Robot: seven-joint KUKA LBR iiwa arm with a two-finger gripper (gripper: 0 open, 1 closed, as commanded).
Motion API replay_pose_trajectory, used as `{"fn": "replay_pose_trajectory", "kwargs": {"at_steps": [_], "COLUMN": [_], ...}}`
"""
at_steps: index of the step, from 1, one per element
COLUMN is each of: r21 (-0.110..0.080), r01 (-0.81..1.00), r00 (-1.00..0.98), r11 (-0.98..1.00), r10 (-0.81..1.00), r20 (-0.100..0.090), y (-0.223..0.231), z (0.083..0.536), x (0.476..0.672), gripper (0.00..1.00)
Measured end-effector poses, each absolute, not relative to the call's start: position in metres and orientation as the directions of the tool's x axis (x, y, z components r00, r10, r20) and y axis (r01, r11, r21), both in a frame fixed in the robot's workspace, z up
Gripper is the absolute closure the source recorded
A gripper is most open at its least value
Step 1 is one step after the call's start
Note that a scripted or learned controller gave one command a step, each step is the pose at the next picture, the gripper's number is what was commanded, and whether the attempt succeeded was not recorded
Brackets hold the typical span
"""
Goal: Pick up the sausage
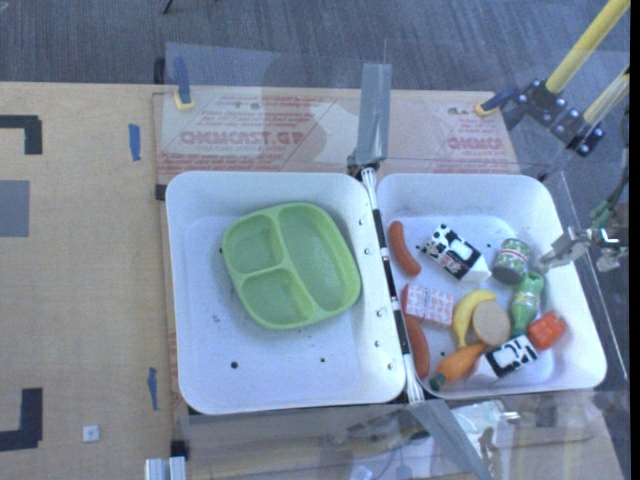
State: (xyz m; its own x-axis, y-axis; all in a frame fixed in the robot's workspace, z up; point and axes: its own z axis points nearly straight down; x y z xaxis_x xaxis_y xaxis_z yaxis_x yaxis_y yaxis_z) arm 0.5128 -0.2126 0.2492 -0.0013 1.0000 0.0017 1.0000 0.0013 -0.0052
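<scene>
The pincer (583, 246) (whether open or closed, I cannot tell) could snag the can (511, 258) before reaching the sausage (403, 247) by the right bin's left wall.

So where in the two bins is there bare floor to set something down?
Left bin: bare floor all around the green divided plate, widest along the near edge. Right bin: crowded in its near half, from the sausage to the carrot; only the strip by its far wall is bare.
</scene>
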Motion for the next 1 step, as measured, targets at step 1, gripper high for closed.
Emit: {"fn": "replay_pose_trajectory", "kwargs": {"at_steps": [1], "r21": [-0.009], "r01": [0.971], "r00": [0.238], "r11": [-0.238], "r10": [0.971], "r20": [0.001], "y": [-0.1386], "z": [0.1592], "x": [0.551], "gripper": [0.0]}}
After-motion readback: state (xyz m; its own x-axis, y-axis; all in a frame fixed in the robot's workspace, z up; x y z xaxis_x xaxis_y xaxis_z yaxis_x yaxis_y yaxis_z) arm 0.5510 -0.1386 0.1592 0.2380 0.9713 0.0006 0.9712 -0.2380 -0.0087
